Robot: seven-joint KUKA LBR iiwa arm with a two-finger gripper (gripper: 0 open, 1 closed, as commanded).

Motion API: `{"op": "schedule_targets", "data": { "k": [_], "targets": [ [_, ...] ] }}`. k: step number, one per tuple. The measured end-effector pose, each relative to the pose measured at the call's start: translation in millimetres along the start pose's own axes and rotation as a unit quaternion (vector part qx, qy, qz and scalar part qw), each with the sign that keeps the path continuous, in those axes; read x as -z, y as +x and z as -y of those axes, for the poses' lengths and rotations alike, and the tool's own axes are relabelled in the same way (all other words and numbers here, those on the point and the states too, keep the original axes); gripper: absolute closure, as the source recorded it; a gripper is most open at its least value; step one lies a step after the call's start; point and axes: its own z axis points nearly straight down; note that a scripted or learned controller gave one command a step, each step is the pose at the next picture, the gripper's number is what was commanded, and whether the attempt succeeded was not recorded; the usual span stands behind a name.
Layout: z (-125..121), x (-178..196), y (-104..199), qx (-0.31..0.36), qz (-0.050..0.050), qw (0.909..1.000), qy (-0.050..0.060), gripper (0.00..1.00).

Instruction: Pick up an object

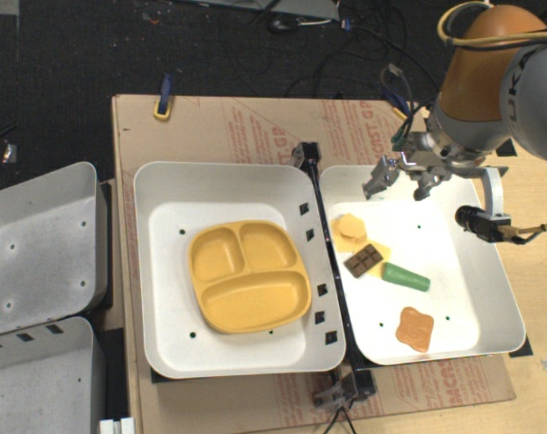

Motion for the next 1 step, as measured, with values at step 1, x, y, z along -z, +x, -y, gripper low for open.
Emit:
{"op": "schedule_targets", "data": {
  "k": [1],
  "targets": [
    [-2.5, 7.4, 0.1, 0.001, 0.001, 1.0000, -0.006, 0.00]
  ]
}}
